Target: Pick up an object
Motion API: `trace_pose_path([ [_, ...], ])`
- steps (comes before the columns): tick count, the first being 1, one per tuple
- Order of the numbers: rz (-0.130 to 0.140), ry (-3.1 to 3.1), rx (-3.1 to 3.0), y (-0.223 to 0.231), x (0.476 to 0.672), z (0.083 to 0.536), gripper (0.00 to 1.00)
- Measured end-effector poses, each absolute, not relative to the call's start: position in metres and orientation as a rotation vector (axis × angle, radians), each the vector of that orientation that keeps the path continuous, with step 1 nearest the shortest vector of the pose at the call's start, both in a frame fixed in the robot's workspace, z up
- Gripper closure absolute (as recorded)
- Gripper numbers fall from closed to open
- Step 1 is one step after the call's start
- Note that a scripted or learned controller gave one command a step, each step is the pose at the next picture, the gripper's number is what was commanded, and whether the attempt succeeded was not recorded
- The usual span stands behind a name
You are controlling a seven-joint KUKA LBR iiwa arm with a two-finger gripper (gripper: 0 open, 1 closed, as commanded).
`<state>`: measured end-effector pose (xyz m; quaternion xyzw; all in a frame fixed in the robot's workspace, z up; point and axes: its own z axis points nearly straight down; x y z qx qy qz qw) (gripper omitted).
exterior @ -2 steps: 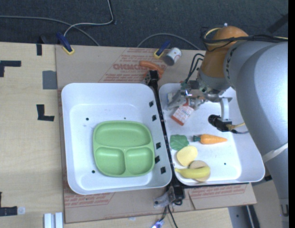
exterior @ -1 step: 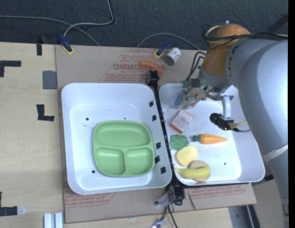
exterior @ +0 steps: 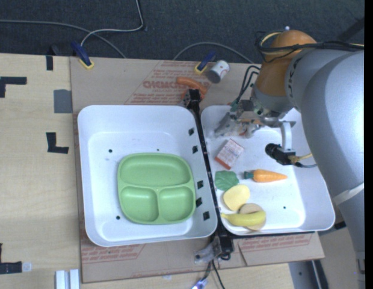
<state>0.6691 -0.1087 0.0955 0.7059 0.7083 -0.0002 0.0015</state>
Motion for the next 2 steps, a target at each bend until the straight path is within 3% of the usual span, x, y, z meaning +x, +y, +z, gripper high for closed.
trace_pose_path([
  [1,-0.001,2.224,2.215,-0.1082,0.6692,0.1054,1.00],
  [2,-0.002,2.224,2.215,-0.1082,0.6691,0.1050,0.00],
])
